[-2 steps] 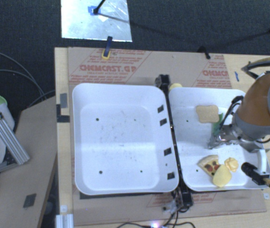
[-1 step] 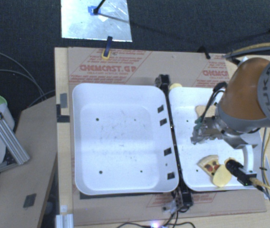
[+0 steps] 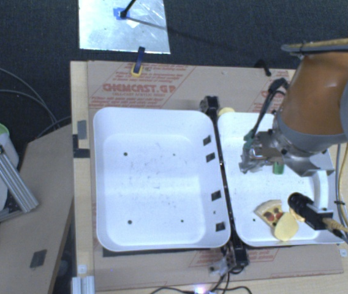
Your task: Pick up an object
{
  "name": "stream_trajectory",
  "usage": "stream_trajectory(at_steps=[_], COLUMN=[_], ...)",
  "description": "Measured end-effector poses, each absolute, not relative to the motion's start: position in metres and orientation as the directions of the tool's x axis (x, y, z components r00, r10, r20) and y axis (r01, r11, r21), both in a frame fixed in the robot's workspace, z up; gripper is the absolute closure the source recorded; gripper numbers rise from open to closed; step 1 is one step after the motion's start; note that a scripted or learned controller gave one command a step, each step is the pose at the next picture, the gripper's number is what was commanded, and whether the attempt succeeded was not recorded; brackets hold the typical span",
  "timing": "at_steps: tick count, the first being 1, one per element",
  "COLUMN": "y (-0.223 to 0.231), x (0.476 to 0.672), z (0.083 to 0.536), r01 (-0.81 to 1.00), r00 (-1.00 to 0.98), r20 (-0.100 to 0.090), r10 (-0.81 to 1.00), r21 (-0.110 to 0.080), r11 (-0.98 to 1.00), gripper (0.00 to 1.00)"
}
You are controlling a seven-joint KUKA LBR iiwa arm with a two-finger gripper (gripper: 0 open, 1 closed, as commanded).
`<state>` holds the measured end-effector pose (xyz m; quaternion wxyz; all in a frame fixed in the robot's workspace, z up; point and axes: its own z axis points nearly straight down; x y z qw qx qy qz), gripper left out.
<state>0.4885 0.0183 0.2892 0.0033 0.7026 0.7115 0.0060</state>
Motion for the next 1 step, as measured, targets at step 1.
stream_trajectory(at_steps=[1], y=[0.0484], x=[0.4881], z=[0.4066], r01=[1.0], r00=[-0.01], r20=[0.004], r10=[1.0], r21=[0.017], r11=[0.01], gripper=[1.0])
